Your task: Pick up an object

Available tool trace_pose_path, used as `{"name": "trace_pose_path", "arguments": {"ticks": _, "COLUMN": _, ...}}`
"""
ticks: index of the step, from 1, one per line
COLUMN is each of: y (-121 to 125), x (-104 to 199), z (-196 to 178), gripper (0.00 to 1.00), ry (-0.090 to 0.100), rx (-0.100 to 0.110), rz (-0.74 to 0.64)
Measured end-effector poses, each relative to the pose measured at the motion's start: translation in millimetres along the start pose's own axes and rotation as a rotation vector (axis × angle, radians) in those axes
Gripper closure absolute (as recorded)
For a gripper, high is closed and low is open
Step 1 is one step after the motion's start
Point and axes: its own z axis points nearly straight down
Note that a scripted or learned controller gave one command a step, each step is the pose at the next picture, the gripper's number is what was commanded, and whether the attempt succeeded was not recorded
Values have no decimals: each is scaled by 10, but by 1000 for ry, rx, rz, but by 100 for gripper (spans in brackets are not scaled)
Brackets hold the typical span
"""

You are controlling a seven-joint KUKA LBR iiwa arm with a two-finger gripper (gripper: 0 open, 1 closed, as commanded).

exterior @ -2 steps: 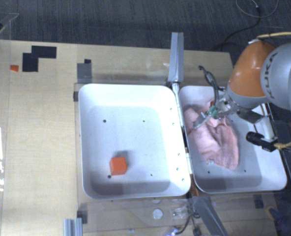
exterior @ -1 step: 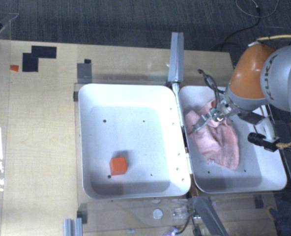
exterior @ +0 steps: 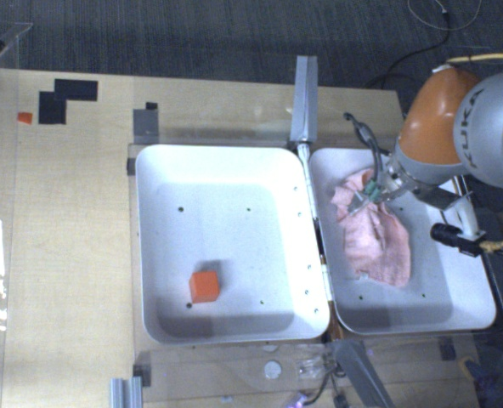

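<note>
**Two bins, one cloth in the gripper's reach**

Two shallow white bins sit side by side on a pale wooden bench [exterior: 64, 253], with dark carpet beyond its far edge. At the bench's far left, black markers [exterior: 63, 98] and a small orange tag [exterior: 25, 118] lie well apart from the bins. The left bin [exterior: 226, 172] has wide bare floor on all sides of a lone orange block [exterior: 205, 286], which rests near its front-left corner. A grey divider post [exterior: 303, 100] rises where the bins meet. In the right bin [exterior: 464, 304], a crumpled pink cloth [exterior: 377, 240] lies left of centre, its upper edge bunched and drawn up toward the gripper [exterior: 375, 189], whose fingers are pinched together on that fold. The arm's orange band [exterior: 434, 117] overhangs the bin's far right corner.
</note>
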Motion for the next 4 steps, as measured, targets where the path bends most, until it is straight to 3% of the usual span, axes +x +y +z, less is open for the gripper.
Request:
{"name": "trace_pose_path", "arguments": {"ticks": 1, "y": 0, "x": -1, "z": -1, "gripper": 0, "ry": 0, "rx": 0, "rz": 0}}
{"name": "trace_pose_path", "arguments": {"ticks": 2, "y": 140, "x": -52, "z": 157, "gripper": 0, "ry": 6, "rx": 15, "rz": 41}}
{"name": "trace_pose_path", "arguments": {"ticks": 3, "y": 183, "x": -57, "z": 16, "gripper": 100, "ry": 0, "rx": 4, "rz": 36}}
{"name": "trace_pose_path", "arguments": {"ticks": 4, "y": 766, "x": 220, "z": -884, "gripper": 100, "ry": 9, "rx": 19, "rz": 103}}
